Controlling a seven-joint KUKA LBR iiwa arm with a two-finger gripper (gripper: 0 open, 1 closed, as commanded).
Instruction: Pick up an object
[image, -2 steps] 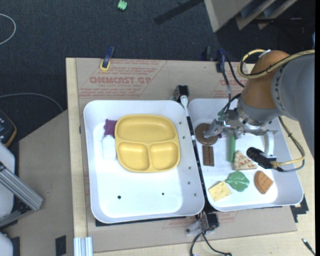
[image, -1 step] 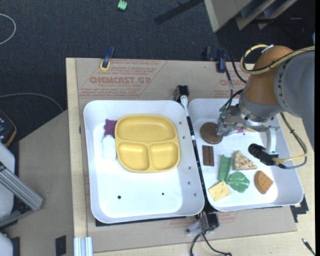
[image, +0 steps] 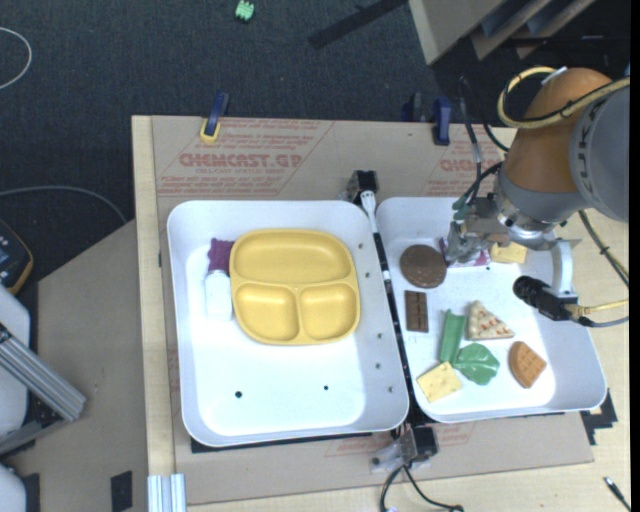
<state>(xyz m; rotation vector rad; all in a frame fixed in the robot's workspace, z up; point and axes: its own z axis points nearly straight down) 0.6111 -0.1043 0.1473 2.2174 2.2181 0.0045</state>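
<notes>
My gripper (image: 464, 248) hangs low over the back of the right bin (image: 580, 385), just right of a round brown cookie (image: 423, 266). A pale yellow piece (image: 509, 254) lies just right of the gripper, partly hidden by the wrist. In front of them lie a dark chocolate bar (image: 416, 310), a pizza slice (image: 487, 322), a green stick (image: 451, 336), a green leaf (image: 477, 362), a cheese wedge (image: 439, 382) and an orange-brown bread piece (image: 527, 364). Nothing shows between the gripper's tips.
The left bin (image: 290, 405) holds a yellow divided plate (image: 295, 284), with a white bottle (image: 217, 296) and a purple item (image: 219, 254) at its left. A black ridge (image: 384, 290) separates the bins. Clamps (image: 211, 118) sit on the bench's back edge.
</notes>
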